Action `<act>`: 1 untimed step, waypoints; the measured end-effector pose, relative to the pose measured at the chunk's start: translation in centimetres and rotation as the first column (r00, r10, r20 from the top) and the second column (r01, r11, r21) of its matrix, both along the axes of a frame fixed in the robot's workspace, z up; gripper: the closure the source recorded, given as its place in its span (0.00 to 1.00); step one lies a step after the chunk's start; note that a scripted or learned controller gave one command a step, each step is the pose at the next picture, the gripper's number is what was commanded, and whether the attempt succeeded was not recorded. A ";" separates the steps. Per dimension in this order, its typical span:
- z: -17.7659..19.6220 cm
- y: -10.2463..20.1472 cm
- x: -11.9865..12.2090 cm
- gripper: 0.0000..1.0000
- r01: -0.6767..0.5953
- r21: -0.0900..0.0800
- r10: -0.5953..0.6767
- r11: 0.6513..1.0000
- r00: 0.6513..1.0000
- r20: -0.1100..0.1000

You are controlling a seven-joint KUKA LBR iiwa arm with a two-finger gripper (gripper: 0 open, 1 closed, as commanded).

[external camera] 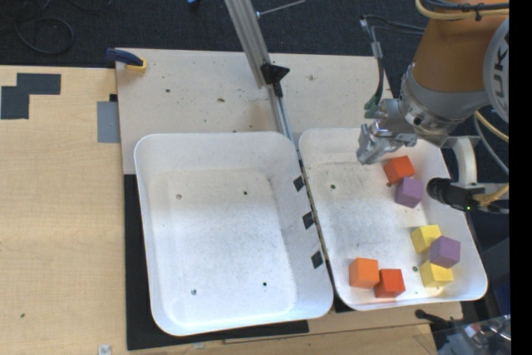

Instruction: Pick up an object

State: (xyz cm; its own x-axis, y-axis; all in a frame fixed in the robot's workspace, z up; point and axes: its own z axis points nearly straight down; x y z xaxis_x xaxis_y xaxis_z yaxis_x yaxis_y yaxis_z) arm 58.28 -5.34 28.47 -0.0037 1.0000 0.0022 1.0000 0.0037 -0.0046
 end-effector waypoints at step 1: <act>-0.1 5.2 -1.5 1.00 -0.001 0.000 0.001 1.000 1.000 0.000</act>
